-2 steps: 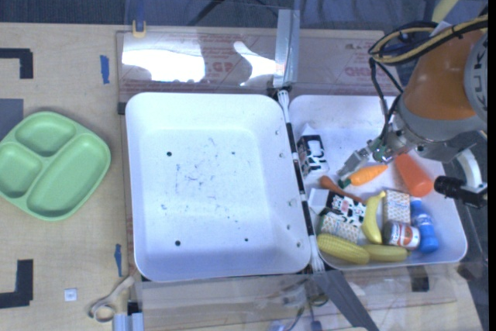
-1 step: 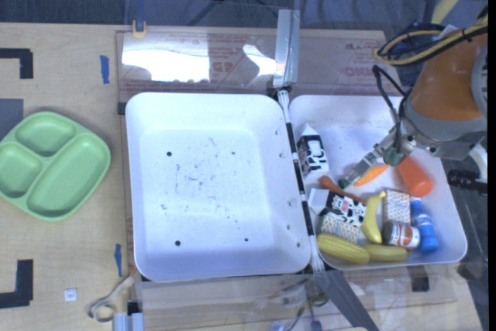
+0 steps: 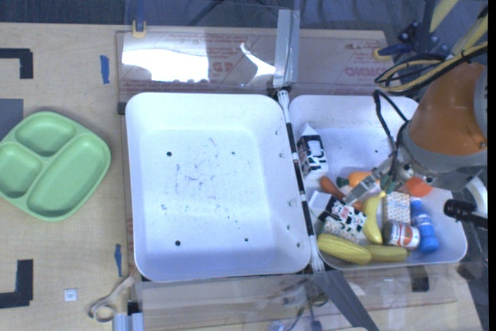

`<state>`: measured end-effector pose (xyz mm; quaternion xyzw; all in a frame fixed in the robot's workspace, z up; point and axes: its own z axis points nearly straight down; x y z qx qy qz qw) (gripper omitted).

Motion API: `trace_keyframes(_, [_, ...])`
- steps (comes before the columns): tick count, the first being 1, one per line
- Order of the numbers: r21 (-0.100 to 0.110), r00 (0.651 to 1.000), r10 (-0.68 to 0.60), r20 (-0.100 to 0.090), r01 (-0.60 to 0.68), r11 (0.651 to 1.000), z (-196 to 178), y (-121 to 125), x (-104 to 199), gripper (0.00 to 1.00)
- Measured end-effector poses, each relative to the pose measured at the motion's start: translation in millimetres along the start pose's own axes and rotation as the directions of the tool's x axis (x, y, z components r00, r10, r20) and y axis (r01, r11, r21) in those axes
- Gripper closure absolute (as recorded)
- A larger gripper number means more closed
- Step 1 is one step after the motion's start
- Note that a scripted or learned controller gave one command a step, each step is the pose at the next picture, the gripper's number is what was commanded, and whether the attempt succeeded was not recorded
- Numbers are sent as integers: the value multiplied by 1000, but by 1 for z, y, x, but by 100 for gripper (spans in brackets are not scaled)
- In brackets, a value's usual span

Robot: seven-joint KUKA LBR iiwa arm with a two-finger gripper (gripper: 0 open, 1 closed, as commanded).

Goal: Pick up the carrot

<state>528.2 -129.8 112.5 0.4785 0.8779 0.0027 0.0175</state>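
Observation:
The carrot (image 3: 335, 185), small and orange with a darker tip, lies in the right bin (image 3: 353, 116) near its left wall, among other toy foods. My gripper (image 3: 373, 184) reaches down from the arm's orange band (image 3: 449, 120) and sits just right of the carrot, close over an orange piece (image 3: 358, 179) that may be part of it. The wrist hides what lies beneath it.
Around the carrot lie a white carton (image 3: 311, 153), a cow-patterned item (image 3: 346, 218), a banana (image 3: 373, 219), corn (image 3: 343, 248), a red-labelled can (image 3: 399, 232) and a blue bottle (image 3: 425, 235). The left bin (image 3: 147, 120) adjoins. A green divided plate (image 3: 50, 164) lies far left.

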Motion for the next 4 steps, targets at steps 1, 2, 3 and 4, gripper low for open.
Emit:
trace_keyframes(1, [16, 995, 96, -20, -96, 995, 26, 18, -7, 0])
trace_keyframes(2, [11, 995, 98, -16, -98, 995, 15, 19, -8, 100])
trace_keyframes(3, [27, 934, 357, -17, -356, 934, 6, 69, -6, 100])
trace_keyframes(4, [30, 905, 424, -15, -424, 905, -111, 107, -13, 100])
